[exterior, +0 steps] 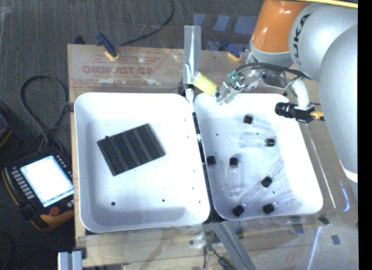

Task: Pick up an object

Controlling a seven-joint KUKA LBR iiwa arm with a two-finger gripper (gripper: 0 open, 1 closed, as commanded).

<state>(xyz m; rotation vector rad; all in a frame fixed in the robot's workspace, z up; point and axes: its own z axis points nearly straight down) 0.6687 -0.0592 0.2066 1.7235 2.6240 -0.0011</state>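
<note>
Several clear vials with black caps lie scattered in the right bin (302,205), among them one near the middle (256,141) and one lower down (233,173). A black ridged pad (131,148) lies flat in the left bin (87,205). My gripper (225,93) hangs over the far left corner of the right bin, above the vials and apart from them. A small yellow piece (204,82) sits just left of the gripper at the bins' shared far corner; whether they touch is unclear.
A grey upright post (191,53) stands behind the junction of the bins. The arm's orange band (279,21) and grey body (343,71) overhang the right bin's far right side. A handheld screen (40,181) lies on the floor at left.
</note>
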